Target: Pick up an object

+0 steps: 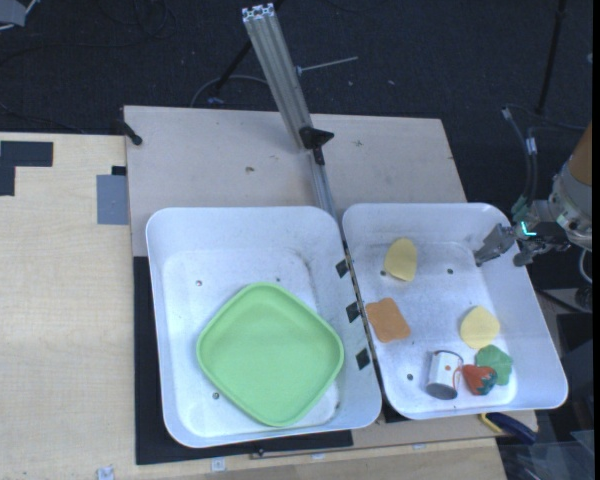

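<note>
The right bin holds several small objects: a yellow piece near its back, an orange piece by its left wall, a second yellow piece, a green object, a red object and a small grey-and-white can lying at the front. My gripper hangs over the bin's back right rim, open, with nothing between its fingers. It is well apart from every object.
A light green square plate lies in the left bin. A slanted metal rail runs from the back down to the gap between the bins. Black clips sit on the divider.
</note>
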You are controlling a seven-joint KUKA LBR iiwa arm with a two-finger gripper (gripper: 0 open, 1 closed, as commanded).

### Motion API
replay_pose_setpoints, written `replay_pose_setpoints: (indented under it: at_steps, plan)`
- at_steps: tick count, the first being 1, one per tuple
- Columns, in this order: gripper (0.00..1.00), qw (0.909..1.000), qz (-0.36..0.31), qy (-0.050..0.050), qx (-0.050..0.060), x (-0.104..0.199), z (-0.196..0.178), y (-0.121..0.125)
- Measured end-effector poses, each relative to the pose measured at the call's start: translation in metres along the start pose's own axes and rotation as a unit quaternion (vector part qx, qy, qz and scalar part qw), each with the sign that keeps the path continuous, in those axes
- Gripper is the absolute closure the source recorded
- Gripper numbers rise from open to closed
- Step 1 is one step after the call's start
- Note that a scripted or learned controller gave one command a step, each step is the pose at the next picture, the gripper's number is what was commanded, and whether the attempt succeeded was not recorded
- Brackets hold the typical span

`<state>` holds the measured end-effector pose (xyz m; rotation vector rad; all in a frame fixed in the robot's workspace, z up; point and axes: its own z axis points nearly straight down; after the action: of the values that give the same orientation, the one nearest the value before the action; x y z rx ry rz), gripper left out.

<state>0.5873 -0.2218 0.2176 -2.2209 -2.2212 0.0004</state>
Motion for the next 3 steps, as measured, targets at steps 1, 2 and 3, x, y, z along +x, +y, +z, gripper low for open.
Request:
replay_pose_setpoints:
  at_steps: [1, 2, 3]
  plan:
    - [0.0, 1.0, 0.0, 0.0, 0.0, 0.0, 0.0, 0.0]
    - [0.0, 1.0, 0.0, 0.001, 0.002, 0.001, 0.055, -0.011]
    - [0.0, 1.0, -0.001, 0.001, 0.002, 0.006, 0.118, -0.011]
